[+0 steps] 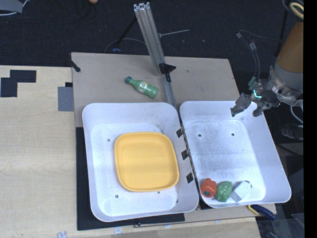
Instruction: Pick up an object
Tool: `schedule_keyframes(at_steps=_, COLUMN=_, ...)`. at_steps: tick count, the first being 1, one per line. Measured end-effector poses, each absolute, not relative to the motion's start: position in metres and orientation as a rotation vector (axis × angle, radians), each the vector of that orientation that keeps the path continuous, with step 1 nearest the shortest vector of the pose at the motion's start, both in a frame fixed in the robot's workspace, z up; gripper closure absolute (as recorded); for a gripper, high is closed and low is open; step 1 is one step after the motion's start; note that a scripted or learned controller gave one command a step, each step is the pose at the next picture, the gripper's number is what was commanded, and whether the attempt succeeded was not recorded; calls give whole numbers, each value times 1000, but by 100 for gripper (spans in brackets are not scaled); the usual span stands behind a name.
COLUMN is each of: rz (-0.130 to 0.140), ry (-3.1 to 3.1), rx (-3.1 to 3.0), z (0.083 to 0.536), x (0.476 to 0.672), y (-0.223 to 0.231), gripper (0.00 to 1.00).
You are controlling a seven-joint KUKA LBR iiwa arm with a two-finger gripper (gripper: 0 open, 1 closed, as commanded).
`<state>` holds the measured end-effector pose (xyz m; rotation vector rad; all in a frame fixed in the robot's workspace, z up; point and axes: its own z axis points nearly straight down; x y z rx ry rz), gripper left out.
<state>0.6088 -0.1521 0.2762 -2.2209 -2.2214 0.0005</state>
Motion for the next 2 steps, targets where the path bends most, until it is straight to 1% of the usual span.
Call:
schedule_keyframes(at_steps=1, rz=1, ry=-2221, rx=-2221, z=276, x=609, y=-152, gripper=0)
schedule_keyframes(at_steps=2, rz=3, ry=-2221, rx=-2218, z=234, x=609, y=-149, gripper=0)
